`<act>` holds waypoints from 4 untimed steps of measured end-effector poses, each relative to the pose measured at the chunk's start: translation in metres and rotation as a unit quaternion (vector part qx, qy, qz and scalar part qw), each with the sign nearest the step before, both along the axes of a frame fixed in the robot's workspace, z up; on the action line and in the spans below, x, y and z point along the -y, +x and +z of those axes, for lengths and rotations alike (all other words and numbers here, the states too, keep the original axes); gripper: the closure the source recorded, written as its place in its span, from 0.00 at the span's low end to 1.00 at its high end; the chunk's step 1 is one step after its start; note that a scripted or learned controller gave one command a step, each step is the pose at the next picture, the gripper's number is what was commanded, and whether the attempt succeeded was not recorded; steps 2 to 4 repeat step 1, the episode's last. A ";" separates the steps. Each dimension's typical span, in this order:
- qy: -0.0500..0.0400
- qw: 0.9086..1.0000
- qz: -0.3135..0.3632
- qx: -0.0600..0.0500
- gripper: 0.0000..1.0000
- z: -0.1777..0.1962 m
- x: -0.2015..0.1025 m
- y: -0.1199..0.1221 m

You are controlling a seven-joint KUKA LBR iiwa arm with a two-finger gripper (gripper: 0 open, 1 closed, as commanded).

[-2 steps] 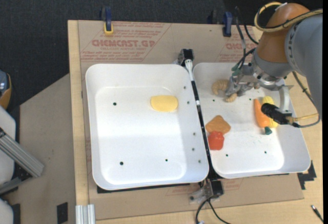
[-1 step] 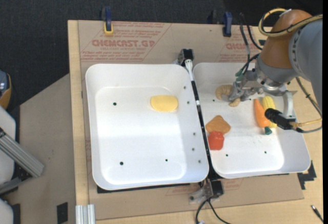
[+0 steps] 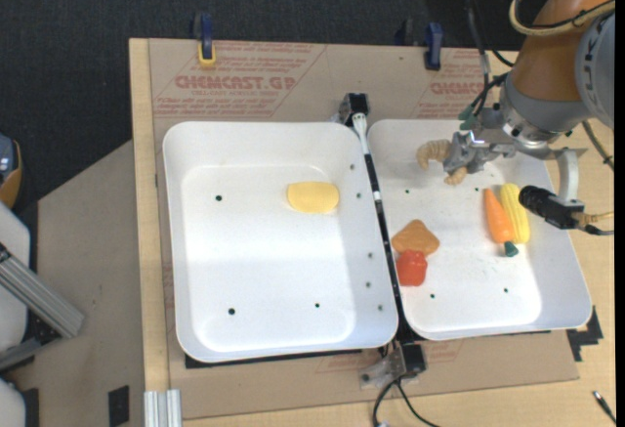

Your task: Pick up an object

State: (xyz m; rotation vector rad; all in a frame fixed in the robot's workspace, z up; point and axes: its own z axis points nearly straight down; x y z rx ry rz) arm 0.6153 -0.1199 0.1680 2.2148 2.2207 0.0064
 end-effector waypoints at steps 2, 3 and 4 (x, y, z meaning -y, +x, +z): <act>0.000 1.000 0.002 -0.001 1.00 0.028 -0.067 0.018; 0.000 1.000 0.002 -0.001 1.00 0.028 -0.067 0.018; 0.000 1.000 0.002 -0.001 1.00 0.028 -0.067 0.018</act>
